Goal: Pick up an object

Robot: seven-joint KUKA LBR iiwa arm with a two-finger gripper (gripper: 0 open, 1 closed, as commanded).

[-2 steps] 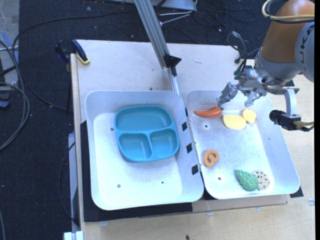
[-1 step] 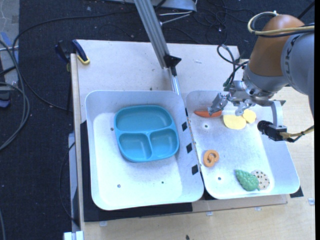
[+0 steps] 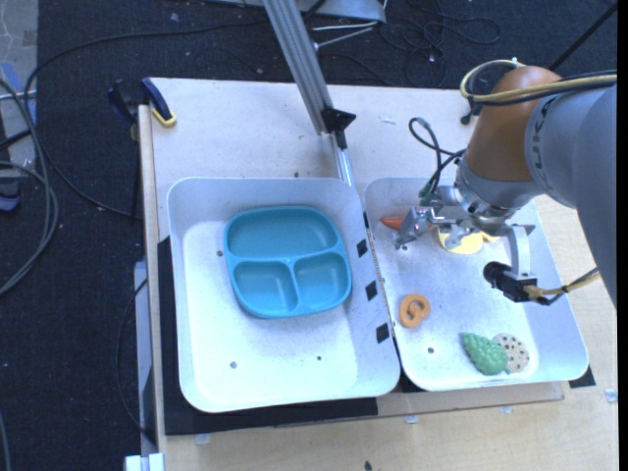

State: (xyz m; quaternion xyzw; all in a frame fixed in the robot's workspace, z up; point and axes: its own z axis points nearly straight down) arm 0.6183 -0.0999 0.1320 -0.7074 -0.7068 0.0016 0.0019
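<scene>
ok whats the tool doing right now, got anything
Tool: cannot be told whether open or closed; it hangs low over the right bin, near a yellow object, with nothing seen gripped.

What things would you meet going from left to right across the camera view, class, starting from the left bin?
Blue divided plate → orange pretzel → green toy → speckled cookie.

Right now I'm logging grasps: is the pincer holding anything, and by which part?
Cannot be told. The pincer hangs over the right bin beside an orange piece.
</scene>
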